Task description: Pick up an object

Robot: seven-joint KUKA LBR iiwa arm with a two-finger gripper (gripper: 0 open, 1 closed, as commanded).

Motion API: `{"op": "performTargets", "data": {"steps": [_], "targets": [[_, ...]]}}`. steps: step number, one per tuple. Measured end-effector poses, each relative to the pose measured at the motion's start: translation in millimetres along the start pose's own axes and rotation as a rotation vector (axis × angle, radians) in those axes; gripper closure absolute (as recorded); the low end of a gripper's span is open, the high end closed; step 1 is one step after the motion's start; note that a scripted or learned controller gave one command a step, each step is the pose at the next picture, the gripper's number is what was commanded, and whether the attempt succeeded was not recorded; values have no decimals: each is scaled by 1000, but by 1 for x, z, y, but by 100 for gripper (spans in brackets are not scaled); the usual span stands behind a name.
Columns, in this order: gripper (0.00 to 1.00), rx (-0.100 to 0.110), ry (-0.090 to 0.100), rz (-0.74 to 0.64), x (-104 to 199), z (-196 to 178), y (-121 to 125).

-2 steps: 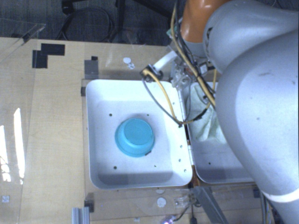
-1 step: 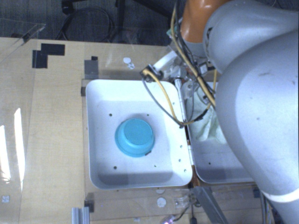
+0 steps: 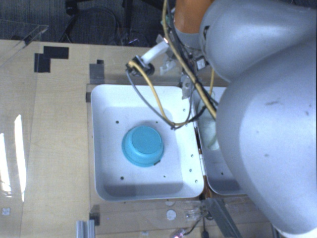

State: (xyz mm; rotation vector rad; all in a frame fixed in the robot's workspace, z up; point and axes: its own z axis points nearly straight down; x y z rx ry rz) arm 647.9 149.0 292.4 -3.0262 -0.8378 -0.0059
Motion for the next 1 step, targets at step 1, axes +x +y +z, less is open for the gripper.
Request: {"op": "performTargets", "data": {"steps": [1], "targets": [[0,1,-6,-222,-59,80,59]]}}
